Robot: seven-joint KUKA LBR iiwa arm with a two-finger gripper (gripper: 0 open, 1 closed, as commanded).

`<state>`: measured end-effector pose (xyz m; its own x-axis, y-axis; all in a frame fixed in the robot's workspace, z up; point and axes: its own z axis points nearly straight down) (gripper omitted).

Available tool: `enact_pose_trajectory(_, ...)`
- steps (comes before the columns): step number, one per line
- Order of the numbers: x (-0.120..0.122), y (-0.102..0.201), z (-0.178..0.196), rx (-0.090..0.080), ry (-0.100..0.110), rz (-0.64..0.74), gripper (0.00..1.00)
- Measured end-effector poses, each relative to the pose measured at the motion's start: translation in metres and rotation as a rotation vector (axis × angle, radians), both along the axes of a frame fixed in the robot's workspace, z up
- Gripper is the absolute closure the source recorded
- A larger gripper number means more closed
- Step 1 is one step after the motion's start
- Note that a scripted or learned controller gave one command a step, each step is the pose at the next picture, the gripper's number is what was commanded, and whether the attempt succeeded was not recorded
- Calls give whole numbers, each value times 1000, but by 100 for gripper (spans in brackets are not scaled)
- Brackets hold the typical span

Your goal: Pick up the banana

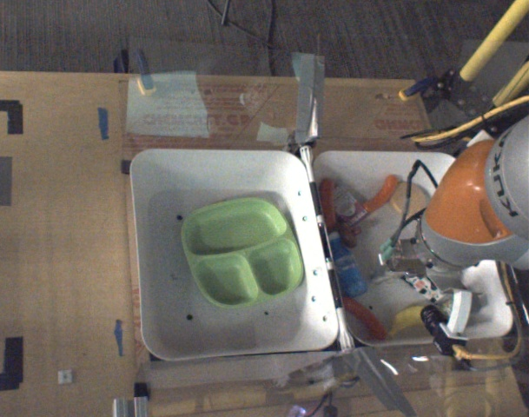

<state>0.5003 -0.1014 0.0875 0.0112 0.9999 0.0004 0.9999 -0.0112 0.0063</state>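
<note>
The banana [406,321] is a short yellow piece lying near the front edge of the right bin [368,165]; its right end is hidden behind the robot's wrist parts. My gripper [398,260] hangs over the middle of that bin, a little behind the banana and apart from it. Nothing shows between its fingers from this angle.
Beside the banana lies a red-orange piece [366,317]. A blue object [347,273] rests along the bin's left wall, with a red piece [327,200] and an orange piece [386,189] further back. The left bin [160,233] holds a green divided plate [240,251].
</note>
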Motion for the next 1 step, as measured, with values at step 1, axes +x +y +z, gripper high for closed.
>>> enact_pose_trajectory(1, -21, -45, 32, -1, 6, -119, 100)
